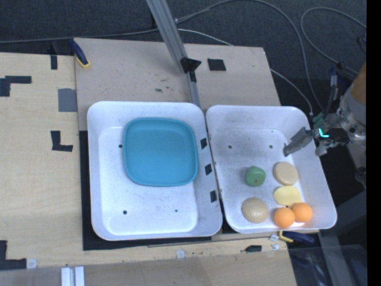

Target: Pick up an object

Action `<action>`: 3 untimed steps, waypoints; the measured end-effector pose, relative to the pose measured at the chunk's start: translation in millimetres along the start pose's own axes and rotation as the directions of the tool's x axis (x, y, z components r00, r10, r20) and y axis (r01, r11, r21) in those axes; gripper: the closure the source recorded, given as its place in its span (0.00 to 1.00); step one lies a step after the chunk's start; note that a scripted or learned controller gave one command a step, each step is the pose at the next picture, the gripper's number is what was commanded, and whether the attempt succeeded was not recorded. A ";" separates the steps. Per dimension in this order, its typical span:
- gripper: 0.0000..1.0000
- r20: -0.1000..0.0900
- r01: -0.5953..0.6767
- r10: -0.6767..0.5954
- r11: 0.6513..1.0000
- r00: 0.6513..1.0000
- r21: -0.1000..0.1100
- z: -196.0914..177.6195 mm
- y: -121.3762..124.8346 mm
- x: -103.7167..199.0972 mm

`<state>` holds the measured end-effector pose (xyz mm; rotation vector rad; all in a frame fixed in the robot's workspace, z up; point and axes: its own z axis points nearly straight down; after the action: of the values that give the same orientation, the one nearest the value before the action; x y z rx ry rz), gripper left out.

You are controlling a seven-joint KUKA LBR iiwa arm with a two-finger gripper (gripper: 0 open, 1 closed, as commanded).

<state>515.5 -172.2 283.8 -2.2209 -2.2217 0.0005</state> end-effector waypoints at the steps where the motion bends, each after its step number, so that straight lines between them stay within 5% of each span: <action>1: 0.00 0.000 0.000 0.000 1.000 1.000 0.000 0.0 0.0 0.0; 3: 0.00 -0.001 0.000 0.000 1.000 1.000 0.005 103.3 5.5 4.6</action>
<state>521.0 -167.6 180.6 -2.2176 -2.2187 0.0051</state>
